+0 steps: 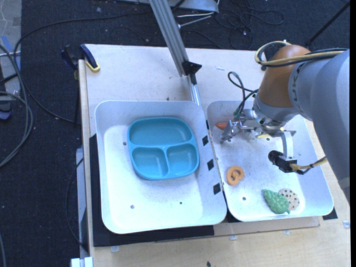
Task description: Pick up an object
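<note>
Objects are seen loose in the right bin (311, 149): a small orange pretzel-shaped piece (235, 175) near its left wall, a green crumpled lump (276, 201) touching a speckled round disc (288, 197) toward its front. A glossy blue three-compartment tray (163, 148) lies in the left bin (111, 166). The end effector (231, 131) is lowered at the right bin's back left corner; its opening cannot be told.

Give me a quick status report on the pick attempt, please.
Gripper low over right bin, near its left wall. Small orange piece right beside it, grasp unconfirmed. Pretzel, green toy, cookie lie loose nearer the front. Blue tray in left bin.
</note>
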You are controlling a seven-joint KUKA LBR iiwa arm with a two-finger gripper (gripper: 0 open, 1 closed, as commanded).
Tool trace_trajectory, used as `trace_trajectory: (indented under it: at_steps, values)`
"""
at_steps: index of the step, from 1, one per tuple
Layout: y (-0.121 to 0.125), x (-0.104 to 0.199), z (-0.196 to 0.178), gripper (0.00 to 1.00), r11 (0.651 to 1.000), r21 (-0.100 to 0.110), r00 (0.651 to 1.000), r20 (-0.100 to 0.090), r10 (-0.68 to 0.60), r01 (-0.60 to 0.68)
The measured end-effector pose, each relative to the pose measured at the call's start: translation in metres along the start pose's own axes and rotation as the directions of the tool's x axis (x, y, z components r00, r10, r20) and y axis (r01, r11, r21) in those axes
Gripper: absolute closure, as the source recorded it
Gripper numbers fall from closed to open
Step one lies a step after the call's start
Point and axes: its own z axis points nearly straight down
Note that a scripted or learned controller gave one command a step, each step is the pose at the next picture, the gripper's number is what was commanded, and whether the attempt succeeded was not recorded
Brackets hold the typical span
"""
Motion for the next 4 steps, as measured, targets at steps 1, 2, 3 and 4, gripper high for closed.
trace_trajectory:
  at_steps: [1,2,3,4]
  values:
    - [0.000,0.000,-0.012,1.00,1.000,-0.002,1.000,0.000,0.000,0.000]
    - [0.002,0.001,-0.054,1.00,1.000,-0.005,1.000,0.000,-0.002,0.002]
    - [0.005,0.000,-0.096,1.00,1.000,-0.004,1.000,0.000,-0.002,0.002]
    - [0.005,0.000,-0.147,1.00,1.000,-0.003,1.000,0.000,-0.002,0.002]
